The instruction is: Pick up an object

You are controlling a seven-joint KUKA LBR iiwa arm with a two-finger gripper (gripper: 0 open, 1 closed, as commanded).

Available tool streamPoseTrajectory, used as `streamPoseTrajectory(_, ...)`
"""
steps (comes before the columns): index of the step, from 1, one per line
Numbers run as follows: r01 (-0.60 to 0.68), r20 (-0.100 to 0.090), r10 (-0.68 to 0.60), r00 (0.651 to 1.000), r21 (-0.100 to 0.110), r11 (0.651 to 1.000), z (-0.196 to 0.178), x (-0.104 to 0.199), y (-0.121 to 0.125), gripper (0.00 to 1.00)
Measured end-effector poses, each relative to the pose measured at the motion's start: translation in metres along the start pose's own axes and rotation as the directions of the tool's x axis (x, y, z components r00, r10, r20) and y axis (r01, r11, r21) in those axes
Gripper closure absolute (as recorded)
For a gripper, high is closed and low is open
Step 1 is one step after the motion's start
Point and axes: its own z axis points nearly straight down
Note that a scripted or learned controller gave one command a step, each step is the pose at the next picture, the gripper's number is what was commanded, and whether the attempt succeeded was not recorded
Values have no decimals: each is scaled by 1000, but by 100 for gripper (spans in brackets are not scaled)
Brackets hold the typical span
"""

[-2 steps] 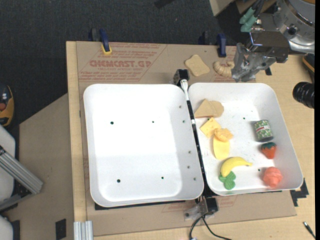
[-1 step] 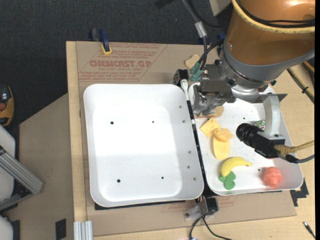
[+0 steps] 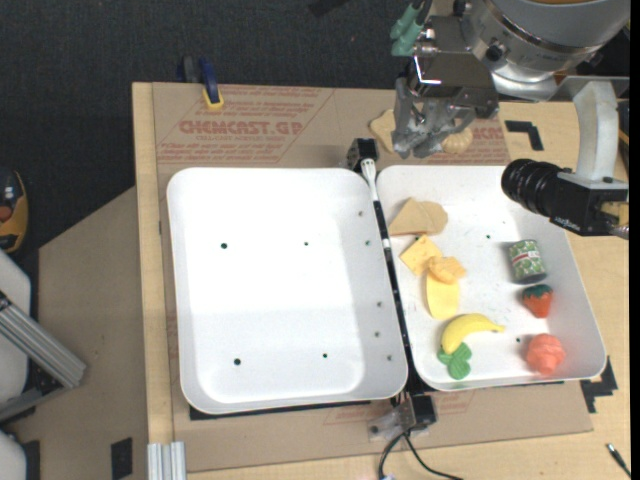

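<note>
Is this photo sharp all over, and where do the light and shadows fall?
In the camera view, the left bin is bright, almost washed out, with a soft grey shadow across its lower half. The toys, like the banana, look crisp with faint shadows. The arm's wrist near the lens is softer, and the gripper looks slightly blurred.

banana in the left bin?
No. The banana lies in the right bin, near its front edge beside a green toy.
</note>
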Motion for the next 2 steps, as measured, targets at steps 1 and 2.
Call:
streamPoseTrajectory(1, -1, 4, 1, 1000, 14, 1000, 8, 36, 0, 100)
streamPoseTrajectory(2, 0, 4, 0, 1000, 13, 1000, 9, 80, 0, 100)
